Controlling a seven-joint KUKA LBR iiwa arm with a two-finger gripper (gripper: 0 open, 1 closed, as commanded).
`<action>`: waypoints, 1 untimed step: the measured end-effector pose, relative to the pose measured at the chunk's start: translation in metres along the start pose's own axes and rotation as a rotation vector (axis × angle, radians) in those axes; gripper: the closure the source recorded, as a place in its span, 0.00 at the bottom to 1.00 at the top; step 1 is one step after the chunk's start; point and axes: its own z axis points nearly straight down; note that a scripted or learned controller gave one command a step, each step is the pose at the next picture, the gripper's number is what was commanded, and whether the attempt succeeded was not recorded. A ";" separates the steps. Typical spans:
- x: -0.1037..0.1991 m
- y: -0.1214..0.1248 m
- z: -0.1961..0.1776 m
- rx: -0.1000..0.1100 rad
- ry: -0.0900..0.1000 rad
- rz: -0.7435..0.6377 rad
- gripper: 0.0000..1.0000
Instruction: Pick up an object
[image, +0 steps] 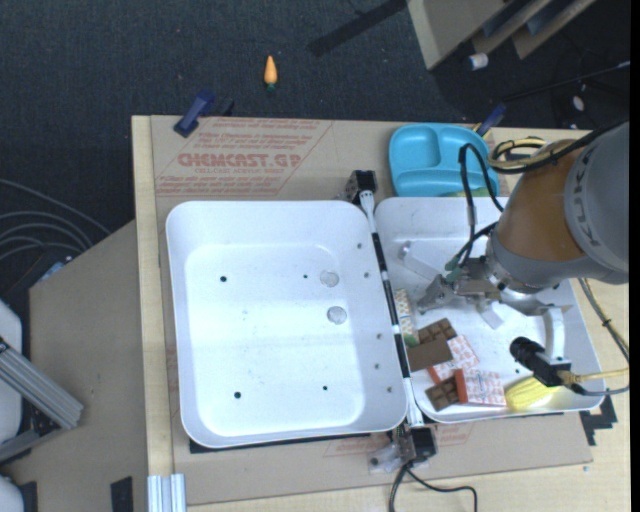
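So my pincer (440, 292) is hovering low in the right bin (420, 222), can't tell if it's released or clenched from up here. The pickable stuff sits along that bin's near edge: brown blocks (432, 345), a yellow thing (535, 394) in the near right corner. I'd drop straight over one block, away from the wall. Left bin (200, 300) sits alongside on the surface (250, 155); dark carpet (80, 90) beyond.

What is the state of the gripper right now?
Two-finger gripper on the grey arm: over the right white bin; open, shut or holding something cannot be told.
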 end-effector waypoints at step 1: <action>0.000 0.000 -0.010 -0.001 0.000 0.001 1.00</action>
